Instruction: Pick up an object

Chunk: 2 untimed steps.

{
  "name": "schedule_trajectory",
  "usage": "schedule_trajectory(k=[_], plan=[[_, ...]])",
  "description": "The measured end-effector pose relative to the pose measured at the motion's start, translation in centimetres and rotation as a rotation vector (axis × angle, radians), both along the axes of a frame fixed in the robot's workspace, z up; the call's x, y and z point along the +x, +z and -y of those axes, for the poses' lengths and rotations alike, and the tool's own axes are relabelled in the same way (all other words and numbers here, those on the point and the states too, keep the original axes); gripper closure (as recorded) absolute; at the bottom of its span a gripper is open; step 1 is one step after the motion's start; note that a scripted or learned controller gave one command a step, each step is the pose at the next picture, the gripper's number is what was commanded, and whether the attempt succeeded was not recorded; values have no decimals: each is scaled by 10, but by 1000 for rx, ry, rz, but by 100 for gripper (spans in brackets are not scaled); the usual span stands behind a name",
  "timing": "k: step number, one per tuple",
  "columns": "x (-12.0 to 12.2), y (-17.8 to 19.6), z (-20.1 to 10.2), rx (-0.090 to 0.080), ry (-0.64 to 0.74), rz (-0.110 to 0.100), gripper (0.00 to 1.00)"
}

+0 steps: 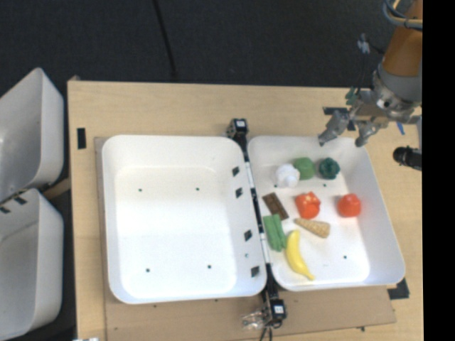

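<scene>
gripper up top right, fingers spread wide, holding nothing | toys bunched mid-right in the right bin | I'd go for the lone tomato, drop straight down, close slowly

A pale wood-toned counter fills the lower part of the camera view, its top matte and evenly lit, with no hard shadows. Small black tabs sit at its left edge and near its lower right corner. Behind and around it the floor is dark charcoal, almost black, with a faint speckled weave like carpet. A thin dark cable runs across that floor at a slant toward the counter's back edge. At the left, two white moulded shapes with rounded corners stand just beside the counter, one behind the other, partly cut off by the frame
</scene>
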<state>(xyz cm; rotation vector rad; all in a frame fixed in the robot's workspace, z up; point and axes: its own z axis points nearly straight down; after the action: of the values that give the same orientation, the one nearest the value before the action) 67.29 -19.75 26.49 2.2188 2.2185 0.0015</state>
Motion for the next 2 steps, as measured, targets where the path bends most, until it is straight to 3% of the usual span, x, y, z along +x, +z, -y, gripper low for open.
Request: schedule_trajectory(k=[1, 2], plan=[[17, -91, -29, 2, 5, -5, 0], [21, -144, 9, -3, 4, 13, 0]])
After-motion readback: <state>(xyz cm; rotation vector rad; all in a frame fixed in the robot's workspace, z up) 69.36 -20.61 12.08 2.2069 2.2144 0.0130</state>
